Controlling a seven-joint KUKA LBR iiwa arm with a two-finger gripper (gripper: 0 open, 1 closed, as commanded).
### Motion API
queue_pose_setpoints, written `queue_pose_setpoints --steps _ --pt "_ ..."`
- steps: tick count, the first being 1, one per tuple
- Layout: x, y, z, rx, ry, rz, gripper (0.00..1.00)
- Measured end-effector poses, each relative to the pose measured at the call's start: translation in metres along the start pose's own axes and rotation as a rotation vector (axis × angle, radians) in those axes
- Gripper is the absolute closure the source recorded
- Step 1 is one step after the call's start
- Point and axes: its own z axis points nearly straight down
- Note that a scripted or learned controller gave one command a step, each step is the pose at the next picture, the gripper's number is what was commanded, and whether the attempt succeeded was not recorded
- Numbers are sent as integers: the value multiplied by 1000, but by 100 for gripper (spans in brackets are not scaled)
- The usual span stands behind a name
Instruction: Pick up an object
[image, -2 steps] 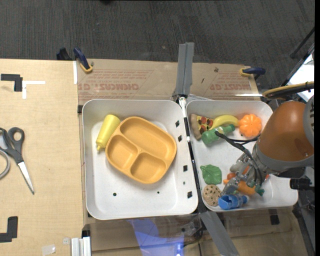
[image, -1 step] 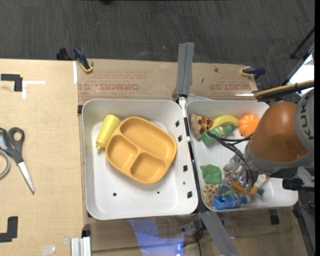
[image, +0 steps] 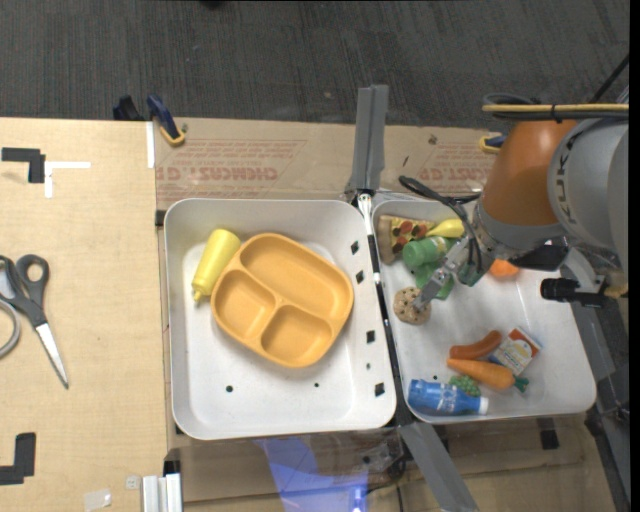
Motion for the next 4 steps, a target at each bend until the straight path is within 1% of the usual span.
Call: queue_pose_setpoints --steps 1,2,3,4 --pt "-1 1 -9 1 -1 -3 100" --pt "2 0 -8 7 12 -3 0" --pt "31 -45 3 4 7 -24 0" --pt "78 -89 2 3 4 38 0"
